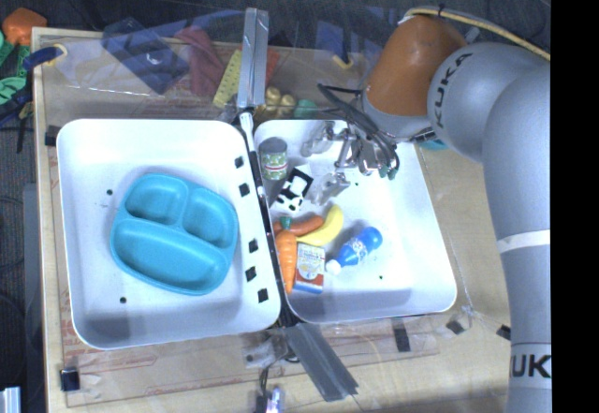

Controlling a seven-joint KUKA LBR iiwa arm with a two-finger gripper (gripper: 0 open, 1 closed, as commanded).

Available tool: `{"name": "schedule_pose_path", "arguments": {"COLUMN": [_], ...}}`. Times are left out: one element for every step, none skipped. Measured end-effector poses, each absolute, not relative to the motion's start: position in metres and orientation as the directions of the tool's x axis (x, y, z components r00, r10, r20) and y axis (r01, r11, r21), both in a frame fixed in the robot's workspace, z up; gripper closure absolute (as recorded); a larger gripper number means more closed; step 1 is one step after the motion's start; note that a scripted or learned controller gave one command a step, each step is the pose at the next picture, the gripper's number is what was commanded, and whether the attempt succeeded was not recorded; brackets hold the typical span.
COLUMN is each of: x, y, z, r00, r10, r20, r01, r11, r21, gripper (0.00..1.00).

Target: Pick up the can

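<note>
The can (273,159) is small, grey with a green label, and stands upright in the right bin (421,243) close to its left wall. My gripper (328,158) hovers over the back of that bin, just right of the can and apart from it. Its two metal fingers (335,183) are spread open, and nothing lies between them. The orange band of the arm (409,65) sits above the bin's far right corner.
In front of the can lie a black-and-white toy (296,189), a banana (324,225), a carrot (285,247), a juice box (310,268) and a blue bottle (359,246). The left bin (89,308) holds a blue divided plate (175,231).
</note>
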State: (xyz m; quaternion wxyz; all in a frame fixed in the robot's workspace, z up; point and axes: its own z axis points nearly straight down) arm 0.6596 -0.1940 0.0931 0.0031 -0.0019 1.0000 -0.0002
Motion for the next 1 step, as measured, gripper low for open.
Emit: {"name": "schedule_pose_path", "arguments": {"x": [0.6599], "y": [-0.1987], "z": [0.0935], "r00": [-0.998], "r10": [0.061], "r20": [-0.008], "r01": [0.062], "r11": [0.998], "r21": [-0.001], "gripper": [0.0]}}
